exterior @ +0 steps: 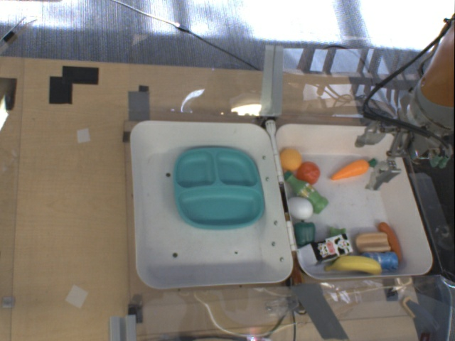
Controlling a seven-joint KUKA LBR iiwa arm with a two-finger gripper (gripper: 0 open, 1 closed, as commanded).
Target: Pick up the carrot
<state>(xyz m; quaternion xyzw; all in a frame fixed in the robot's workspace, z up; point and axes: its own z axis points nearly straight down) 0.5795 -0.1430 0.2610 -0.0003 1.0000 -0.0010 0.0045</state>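
The carrot (pixel 350 170) is orange with a green top at its right end and lies in the upper part of the right bin (pixel 355 212). My gripper (pixel 384 172) hangs just to the right of it, at the bin's upper right, with its grey fingers (pixel 377 178) pointing down. The fingers stand apart with nothing between them. The carrot's green tip is close to the left finger, and I cannot tell whether they touch.
The right bin also holds an orange, a tomato, a green bottle, an egg, a green cup, a small milk carton, a banana (pixel 353 264), a bread roll, a blue item and a sausage. In the left bin (pixel 153 190) sits a teal divided plate (pixel 218 186). Cables hang near the arm.
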